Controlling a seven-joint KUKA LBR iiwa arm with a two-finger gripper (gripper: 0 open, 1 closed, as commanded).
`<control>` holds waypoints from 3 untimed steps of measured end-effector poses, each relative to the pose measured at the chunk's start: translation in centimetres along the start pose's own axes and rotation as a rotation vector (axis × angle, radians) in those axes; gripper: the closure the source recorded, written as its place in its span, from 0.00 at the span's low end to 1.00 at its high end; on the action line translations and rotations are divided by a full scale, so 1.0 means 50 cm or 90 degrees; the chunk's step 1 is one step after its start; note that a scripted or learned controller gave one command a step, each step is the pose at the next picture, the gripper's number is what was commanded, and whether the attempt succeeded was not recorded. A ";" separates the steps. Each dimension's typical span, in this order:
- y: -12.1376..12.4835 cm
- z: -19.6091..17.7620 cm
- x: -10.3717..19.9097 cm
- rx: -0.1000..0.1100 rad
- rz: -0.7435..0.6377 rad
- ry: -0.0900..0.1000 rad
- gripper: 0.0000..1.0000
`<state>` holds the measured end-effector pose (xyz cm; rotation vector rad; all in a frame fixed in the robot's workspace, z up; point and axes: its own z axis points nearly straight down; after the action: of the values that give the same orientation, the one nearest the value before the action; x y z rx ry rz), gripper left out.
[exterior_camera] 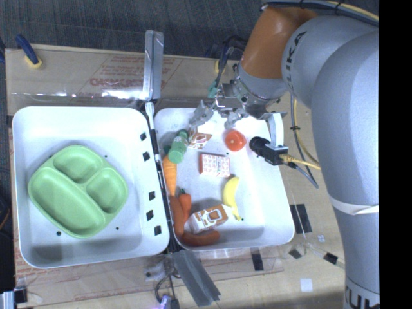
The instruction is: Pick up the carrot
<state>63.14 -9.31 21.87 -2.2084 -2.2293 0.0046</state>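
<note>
Sausage (199, 238) along right bin's (273, 234) near wall; carrot (169, 174) by left wall, ungrasped. Pincer (215, 111) at far edge, state unclear. Approach step; next, reaching toward carrot.

carrot (169, 172) tight against bin wall (156, 172), green bottle (177, 148) above, open floor rightward

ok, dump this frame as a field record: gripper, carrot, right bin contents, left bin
gripper: above the far end of the right bin, nothing seen between its fingers
carrot: lying along the right bin's left wall, apart from the gripper
right bin contents: green bottle, tomato, pink cracker box, banana, small carton, sausage
left bin: holds a green divided plate
task status: carrot not picked
</note>
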 end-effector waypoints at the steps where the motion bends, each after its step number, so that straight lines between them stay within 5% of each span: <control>1: -0.110 0.045 0.236 0.000 -0.055 -0.001 0.00; 2: -0.156 0.057 0.192 0.000 -0.043 -0.001 0.00; 3: -0.219 0.057 0.219 0.000 -0.057 -0.001 0.00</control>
<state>52.08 1.54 19.09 -2.1064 -2.3270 0.0057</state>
